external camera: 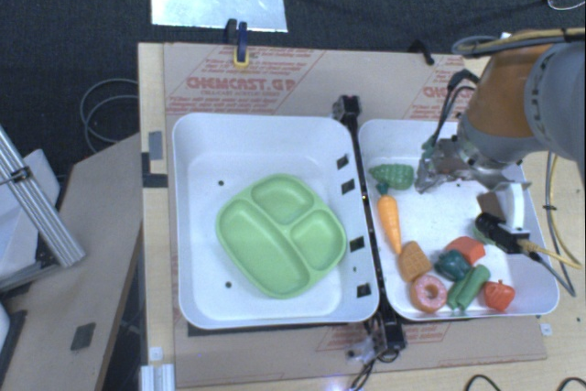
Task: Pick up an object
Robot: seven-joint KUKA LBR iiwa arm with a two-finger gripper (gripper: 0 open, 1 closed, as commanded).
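Observation:
My gripper (432, 178) hangs low over the upper middle of the right bin (540, 284), just right of a green leafy toy vegetable (392, 174). An orange carrot (390, 222) lies below that, along the bin's left side. At the bin's front lie a brown bread piece (414, 260), a pink donut (428, 292), a green cucumber (467, 286), a teal pepper (450, 265), a red piece (468, 246) and a red tomato-like piece (499, 295). I see nothing held in the gripper.
The left bin (197, 160) holds a light green divided plate (281, 235). A black divider (359, 197) runs between the two bins. The grey arm with its orange band (513, 96) covers the right bin's upper right corner.

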